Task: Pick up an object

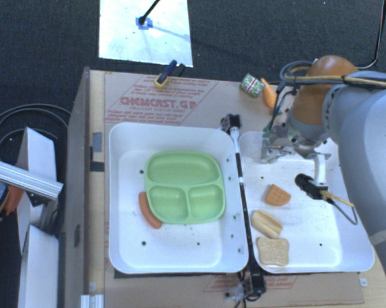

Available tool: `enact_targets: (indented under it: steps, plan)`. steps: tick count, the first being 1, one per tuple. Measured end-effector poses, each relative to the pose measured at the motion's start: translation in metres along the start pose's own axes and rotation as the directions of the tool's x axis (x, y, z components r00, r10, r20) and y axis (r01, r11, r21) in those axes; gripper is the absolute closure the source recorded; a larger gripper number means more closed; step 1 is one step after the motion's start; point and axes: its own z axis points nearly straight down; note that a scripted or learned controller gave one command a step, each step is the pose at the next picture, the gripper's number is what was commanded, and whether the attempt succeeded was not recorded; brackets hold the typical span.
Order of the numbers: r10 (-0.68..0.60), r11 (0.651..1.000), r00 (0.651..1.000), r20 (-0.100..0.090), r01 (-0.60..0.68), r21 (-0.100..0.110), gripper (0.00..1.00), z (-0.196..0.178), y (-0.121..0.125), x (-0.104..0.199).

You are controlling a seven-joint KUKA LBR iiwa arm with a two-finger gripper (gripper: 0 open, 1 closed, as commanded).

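Bench w/ two white bins: your gripper [274, 150] hangs at right bin [358, 253] far corner, can't tell if open. Target the orange waffle piece [277, 196] nearby in same bin; centre over it, descend straight

Left bin [128, 243]: green three-compartment plate [184, 187] lying flat in the middle, orange sausage [149, 210] lying at its lower-left edge, touching or nearly. Right bin [317, 245]: orange waffle piece [277, 196], tan bread roll [266, 223] just below it, toast slice [273, 251] flat near the front corner.
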Motion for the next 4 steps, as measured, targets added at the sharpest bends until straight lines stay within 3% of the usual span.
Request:
enact_targets:
  steps: [1,2,3,4]
  plan:
    - [0.003,1.0,1.0,0.001,-0.003,0.003,0.0,0.001,-0.068,-0.037]
    - [0.0,1.0,1.0,-0.001,0.0,0.001,0.0,0.0,-0.033,0.005]
    - [0.0,1.0,1.0,0.0,0.0,0.0,0.0,-0.003,0.0,-0.015]
    - [0.003,1.0,1.0,0.002,-0.003,0.002,0.0,0.0,-0.03,-0.075]
